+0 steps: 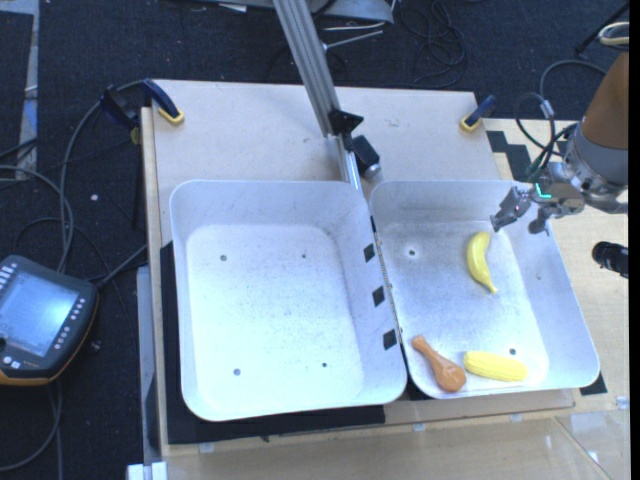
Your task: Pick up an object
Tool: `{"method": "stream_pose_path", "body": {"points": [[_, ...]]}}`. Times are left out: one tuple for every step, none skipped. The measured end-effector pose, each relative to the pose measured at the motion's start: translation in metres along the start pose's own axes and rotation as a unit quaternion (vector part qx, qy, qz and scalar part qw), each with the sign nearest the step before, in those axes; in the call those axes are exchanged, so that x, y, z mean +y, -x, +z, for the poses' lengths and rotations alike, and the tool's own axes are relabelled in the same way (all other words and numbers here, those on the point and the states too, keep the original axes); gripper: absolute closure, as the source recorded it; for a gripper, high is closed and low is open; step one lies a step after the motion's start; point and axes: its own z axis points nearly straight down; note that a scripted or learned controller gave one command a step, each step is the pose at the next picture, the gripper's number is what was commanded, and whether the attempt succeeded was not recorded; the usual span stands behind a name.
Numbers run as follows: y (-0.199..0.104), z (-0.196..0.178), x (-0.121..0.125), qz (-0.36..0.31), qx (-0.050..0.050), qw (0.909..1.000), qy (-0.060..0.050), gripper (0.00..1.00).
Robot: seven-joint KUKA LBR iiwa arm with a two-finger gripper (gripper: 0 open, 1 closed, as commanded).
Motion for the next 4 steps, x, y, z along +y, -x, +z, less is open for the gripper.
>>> {"method": "stream_pose_path", "body": {"points": [[0.000, 0.000, 0.000, 0.000, 0.000, 1.0000, 0.000, 0.00], [0.002, 0.063, -0.002, 0.000, 0.001, 1.0000, -0.002, 0.00], [0.001, 0.115, -0.003, 0.000, 0.000, 1.0000, -0.001, 0.00], [0.001, 0.102, -0.002, 0.000, 0.000, 1.0000, 0.000, 1.00]]}}
